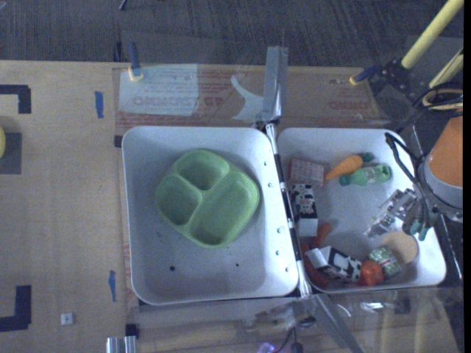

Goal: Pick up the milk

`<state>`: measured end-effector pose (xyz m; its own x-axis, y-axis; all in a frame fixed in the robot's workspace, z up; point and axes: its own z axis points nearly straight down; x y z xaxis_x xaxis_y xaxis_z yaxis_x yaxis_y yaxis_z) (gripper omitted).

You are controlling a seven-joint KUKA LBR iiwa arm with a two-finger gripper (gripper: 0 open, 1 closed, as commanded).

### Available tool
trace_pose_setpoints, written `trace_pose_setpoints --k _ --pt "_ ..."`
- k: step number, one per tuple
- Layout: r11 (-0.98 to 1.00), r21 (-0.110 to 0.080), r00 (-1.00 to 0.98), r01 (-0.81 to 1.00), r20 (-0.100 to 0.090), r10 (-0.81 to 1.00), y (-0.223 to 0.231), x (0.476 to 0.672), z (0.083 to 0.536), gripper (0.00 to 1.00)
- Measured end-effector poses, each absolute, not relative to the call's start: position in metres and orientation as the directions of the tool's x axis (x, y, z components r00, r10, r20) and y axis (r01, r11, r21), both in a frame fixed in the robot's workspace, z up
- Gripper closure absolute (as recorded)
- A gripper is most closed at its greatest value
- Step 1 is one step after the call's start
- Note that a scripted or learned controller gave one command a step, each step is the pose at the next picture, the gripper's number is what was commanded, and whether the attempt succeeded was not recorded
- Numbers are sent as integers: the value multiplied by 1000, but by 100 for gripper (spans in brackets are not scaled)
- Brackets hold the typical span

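While the milk (pixel 341 262), a small carton with black-and-white cow patches, lies on its side near the front edge of the right bin (pixel 434 267), its long axis runs from upper left to lower right, white end toward the left. A second cow-patterned carton (pixel 302 199) sits against the bin's left wall, lengthwise front to back. Red pieces (pixel 318 274) lie touching the milk, and a red-and-green item (pixel 377 266) sits just beside its right end, next to a tan disc (pixel 401 244). Farther back are a pinkish square packet (pixel 306 172), a carrot (pixel 344 167) and a green bottle (pixel 366 175). The claw (pixel 396 212) hangs over the bin's right half, well apart from the milk; whether it is wide or narrow I cannot tell. A green divided plate (pixel 207 196) lies in the left bin (pixel 147 271). Both bins rest on a light wooden surface (pixel 59 219) marked with blue tape, dark carpet behind.
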<state>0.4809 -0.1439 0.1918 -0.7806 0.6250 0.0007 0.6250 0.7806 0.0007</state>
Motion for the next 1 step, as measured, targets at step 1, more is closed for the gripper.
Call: trace_pose_setpoints --k 1 --pt "993 2 -993 115 -3 115 -116 482 202 100"
